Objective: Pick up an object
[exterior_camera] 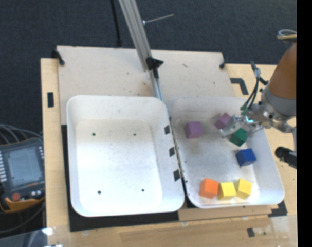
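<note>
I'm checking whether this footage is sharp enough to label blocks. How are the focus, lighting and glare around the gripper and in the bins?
Camera view: lighting is even and soft, with faint shadows under the blocks; the left bin looks bright with no harsh glare; the orange block and blue block read clearly by colour, though edges are soft; the gripper is blurry, merging with the green block.

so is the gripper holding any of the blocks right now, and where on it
Cannot be told. The gripper sits low between the nearer purple block and the green block, too blurred to show a hold.
</note>
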Robot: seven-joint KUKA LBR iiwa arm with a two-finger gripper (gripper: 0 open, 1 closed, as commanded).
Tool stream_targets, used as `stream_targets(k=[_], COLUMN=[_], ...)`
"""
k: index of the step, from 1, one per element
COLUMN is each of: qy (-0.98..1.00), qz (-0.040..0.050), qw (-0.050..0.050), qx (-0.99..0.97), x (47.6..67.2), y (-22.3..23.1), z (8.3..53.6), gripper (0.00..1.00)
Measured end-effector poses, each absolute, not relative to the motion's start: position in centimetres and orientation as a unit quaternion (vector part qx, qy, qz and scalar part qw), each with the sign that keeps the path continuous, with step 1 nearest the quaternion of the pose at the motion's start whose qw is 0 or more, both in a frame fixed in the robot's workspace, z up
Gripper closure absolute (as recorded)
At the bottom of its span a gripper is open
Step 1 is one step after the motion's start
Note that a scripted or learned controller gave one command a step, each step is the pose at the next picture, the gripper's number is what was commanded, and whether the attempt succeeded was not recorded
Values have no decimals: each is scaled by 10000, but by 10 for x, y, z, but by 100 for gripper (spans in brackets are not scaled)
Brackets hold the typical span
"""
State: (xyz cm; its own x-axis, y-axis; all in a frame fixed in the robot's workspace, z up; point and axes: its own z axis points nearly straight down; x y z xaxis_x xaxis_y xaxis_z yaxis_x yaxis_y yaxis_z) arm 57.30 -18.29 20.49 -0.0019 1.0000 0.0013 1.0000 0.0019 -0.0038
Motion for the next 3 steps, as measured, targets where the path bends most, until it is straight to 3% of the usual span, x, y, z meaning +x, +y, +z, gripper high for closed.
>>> stream_targets(k=[1, 3], qy=[-7079, -7062], qz=[-6, 3], qw=[-2, -20], qx=[-7063, -7080], x=[574, 574], y=[-183, -179], z=[208, 97], gripper=[0, 0])
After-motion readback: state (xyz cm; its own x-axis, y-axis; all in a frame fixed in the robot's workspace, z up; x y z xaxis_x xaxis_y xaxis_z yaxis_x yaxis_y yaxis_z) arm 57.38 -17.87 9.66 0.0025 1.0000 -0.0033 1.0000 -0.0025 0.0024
